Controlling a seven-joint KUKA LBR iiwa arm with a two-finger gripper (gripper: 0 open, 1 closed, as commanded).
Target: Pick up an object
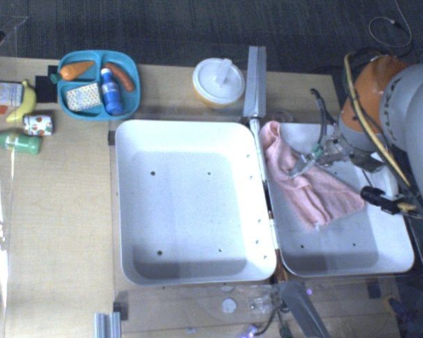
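1 pink cloth [307, 185] lies in the right bin [391, 259], gripper [309, 162] right at its upper folds; can't tell the jaw state. You'd want a thick fold, then lift straight.

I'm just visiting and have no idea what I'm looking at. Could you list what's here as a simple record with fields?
arm: grey with orange band, reaching in from the right
gripper: over the right bin, at the pink cloth
pink cloth: crumpled in the right bin
left bin: white, shallow
blue tray: toy food, beyond the left bin
yellow cup: white lid, beyond the bins
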